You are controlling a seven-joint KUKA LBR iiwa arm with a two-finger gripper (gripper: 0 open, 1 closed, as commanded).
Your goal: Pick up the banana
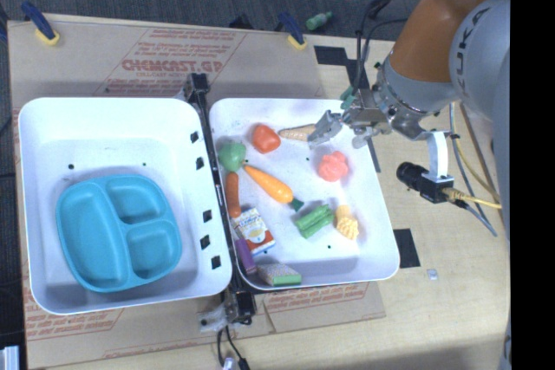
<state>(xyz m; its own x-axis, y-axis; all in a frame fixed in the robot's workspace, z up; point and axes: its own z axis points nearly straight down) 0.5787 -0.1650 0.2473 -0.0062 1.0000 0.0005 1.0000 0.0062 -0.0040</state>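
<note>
Likely risk: your tool (328,127), jaw state I cannot tell, hangs right at the banana (297,133) tip, so closing may pinch the pink fruit (333,165) just below it instead.

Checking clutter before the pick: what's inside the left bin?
The left bin holds one blue divided tray, its compartments bare. Whatever lies under the tray is covered.
</note>
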